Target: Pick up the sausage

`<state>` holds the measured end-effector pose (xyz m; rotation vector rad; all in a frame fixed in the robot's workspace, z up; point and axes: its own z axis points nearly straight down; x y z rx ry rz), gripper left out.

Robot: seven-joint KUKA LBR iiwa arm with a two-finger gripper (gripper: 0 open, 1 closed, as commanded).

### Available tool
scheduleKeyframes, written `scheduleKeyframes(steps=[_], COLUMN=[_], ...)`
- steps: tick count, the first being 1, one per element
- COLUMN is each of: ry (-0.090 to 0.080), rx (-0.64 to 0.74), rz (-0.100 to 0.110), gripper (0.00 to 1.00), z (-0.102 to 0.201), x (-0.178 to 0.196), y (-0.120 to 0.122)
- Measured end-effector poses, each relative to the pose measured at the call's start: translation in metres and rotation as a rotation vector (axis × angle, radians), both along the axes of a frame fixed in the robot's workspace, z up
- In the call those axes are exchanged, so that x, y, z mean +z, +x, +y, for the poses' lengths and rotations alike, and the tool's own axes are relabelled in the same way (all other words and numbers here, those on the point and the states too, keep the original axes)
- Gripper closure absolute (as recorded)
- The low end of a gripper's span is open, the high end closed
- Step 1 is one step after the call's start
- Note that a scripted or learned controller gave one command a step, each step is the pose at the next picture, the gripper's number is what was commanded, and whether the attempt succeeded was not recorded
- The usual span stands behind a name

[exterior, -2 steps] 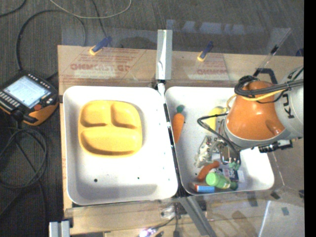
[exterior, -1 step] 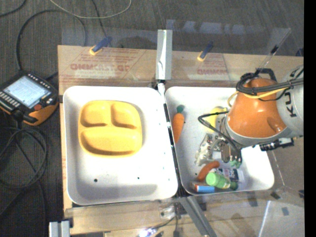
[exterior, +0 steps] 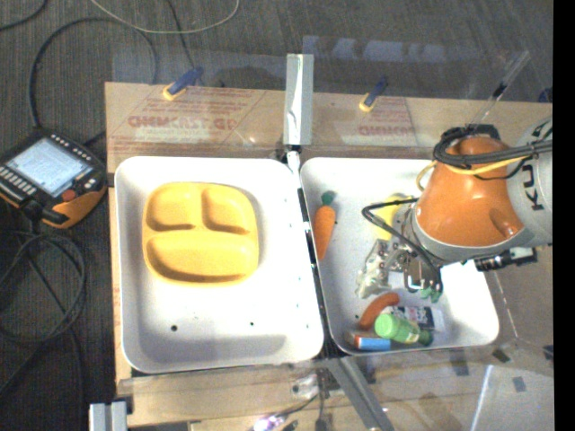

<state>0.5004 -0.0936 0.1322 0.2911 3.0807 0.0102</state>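
Observation:
The sausage [exterior: 378, 309] is a short reddish-brown piece lying on the floor of the right bin [exterior: 467, 326], near its front edge. My gripper [exterior: 395, 284] hangs just above and behind it, under the orange wrist band. It is open, and nothing sits between its fingers. The sausage's right end lies below the gripper and touches a green bottle [exterior: 397, 328].
An orange carrot [exterior: 323, 225] with a green top lies along the right bin's left wall. A small blue and orange item [exterior: 368, 341] and a printed packet [exterior: 420, 316] crowd the front edge by the bottle. The left bin [exterior: 216, 335] bears a yellow divided tray [exterior: 203, 233].

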Motion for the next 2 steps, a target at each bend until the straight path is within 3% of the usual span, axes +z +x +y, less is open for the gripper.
scheduleKeyframes(steps=[2], ry=[0.004], rx=[-0.002], rz=[-0.007], gripper=[1.00], z=[0.0010], x=[0.0186], y=[0.0029])
